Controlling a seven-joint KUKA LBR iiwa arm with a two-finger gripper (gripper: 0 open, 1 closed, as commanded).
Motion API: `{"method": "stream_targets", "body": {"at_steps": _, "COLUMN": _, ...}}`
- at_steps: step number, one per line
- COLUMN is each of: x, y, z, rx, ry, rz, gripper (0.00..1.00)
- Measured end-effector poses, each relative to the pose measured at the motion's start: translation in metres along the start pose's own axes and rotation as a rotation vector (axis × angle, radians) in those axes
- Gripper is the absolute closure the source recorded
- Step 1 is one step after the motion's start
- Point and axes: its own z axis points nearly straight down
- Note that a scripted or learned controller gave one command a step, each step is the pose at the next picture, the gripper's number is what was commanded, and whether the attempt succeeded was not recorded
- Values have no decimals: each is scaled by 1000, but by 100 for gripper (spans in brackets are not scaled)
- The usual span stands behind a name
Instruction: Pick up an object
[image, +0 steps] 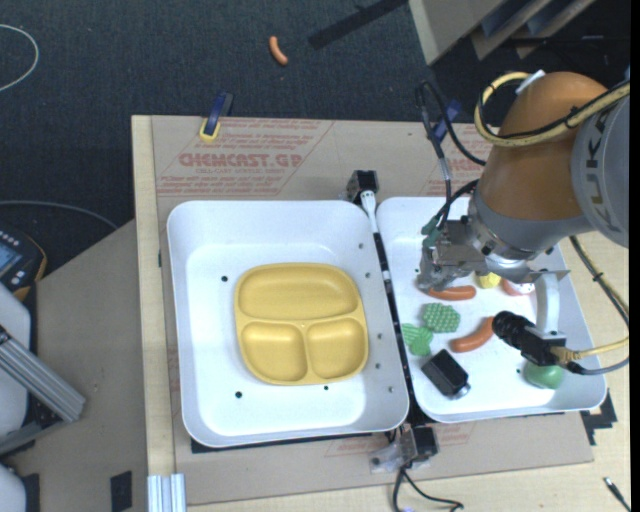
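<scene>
The grey arm with the orange band (530, 205) reaches in from the right and stands over the right shallow white bin (405, 230). Its two-finger gripper (437, 278) hangs over the far left part of this bin and points down. Whether the gripper is open or closed, I cannot tell from this view.

The small things that can be picked all lie in the right bin. Just on the near side of the gripper lies a small orange sausage-shaped piece (458, 293), placed from left to right; whether it touches the gripper I cannot tell. A little nearer is a flat green piece with a bumpy surface (441, 318). A smaller green piece (415, 340) is just beside it, to the near left. To the right of these two lies a second orange sausage-shaped piece (472, 337), turned at a slant. Near the near edge of the bin lies a black rectangular block (445, 373), and in the near right corner a rounded green piece (545, 376). To the right of the gripper are a tiny yellow piece (488, 282) and a small red-orange piece (516, 289), both close under the arm.

The left shallow white bin (190, 300) holds a yellow plastic plate with three compartments (300, 322) in its middle, well apart from the gripper. Both bins stand on a pale board with red print (250, 155).
</scene>
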Motion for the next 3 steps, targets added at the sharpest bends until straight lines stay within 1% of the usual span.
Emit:
{"method": "stream_targets", "body": {"at_steps": 1, "x": 25, "y": -45, "z": 16, "rx": 3, "ry": 1, "rz": 1, "gripper": 100}}
{"method": "stream_targets", "body": {"at_steps": 2, "x": 22, "y": -37, "z": 19, "rx": -4, "ry": -1, "rz": 3, "gripper": 100}}
{"method": "stream_targets", "body": {"at_steps": 3, "x": 13, "y": -31, "z": 18, "rx": -6, "ry": -2, "rz": 4, "gripper": 100}}
